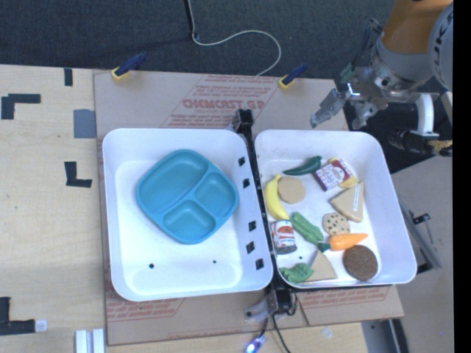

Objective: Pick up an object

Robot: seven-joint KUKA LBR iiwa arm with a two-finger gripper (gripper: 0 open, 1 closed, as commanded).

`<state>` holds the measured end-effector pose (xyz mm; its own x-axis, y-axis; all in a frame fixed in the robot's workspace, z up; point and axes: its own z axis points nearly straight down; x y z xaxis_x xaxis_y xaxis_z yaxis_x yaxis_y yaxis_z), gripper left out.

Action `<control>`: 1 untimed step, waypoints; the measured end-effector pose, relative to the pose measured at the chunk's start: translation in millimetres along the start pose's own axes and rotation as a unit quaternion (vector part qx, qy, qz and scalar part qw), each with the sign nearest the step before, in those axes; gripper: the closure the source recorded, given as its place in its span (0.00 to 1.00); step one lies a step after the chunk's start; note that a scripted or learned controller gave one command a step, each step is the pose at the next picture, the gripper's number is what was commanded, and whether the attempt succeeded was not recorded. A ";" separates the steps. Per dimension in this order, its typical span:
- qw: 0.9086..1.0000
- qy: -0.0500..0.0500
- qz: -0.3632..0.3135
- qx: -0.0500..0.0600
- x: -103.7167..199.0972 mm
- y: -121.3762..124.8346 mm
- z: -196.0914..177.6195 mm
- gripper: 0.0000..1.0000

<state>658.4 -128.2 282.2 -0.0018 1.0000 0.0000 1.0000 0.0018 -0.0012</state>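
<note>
Two white bins sit side by side on the bench, and the right bin (394, 197) holds all the small toy foods. Nearest the camera, along its front edge, lie a leafy green piece (296, 273), a pale wedge (322, 266) and a round brown cookie (360, 262). Just behind them a small can (283, 236) with a red label stands by the left wall, and an orange carrot (346, 241) lies almost level, its long axis running left to right with the tip pointing right. A chocolate-chip cookie (334, 222) sits just above the carrot, beside a green pod (307, 227) that slants from upper left to lower right.

Farther back, a yellow banana (274, 198) runs nearly front to back along the left wall — curved, its ends bending toward the bin's middle — touching a round tan biscuit (291, 190). A cream wedge (349, 203) lies at the right, a red packet (330, 175) behind it, and a dark green pepper (302, 166) points up and to the right.

The left bin (118, 219) carries a blue divided plate (187, 195).

Farthest off, beyond the right bin's back rim, the gripper (346, 107) hangs above the bench — its fingers spread well apart, with nothing between them and touching nothing.
</note>
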 end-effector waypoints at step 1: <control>1.000 0.001 -0.002 -0.001 55.5 -51.8 -22.2 0.00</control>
<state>606.5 -72.8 304.5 -0.0059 1.0000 0.0024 1.0000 0.0059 0.0001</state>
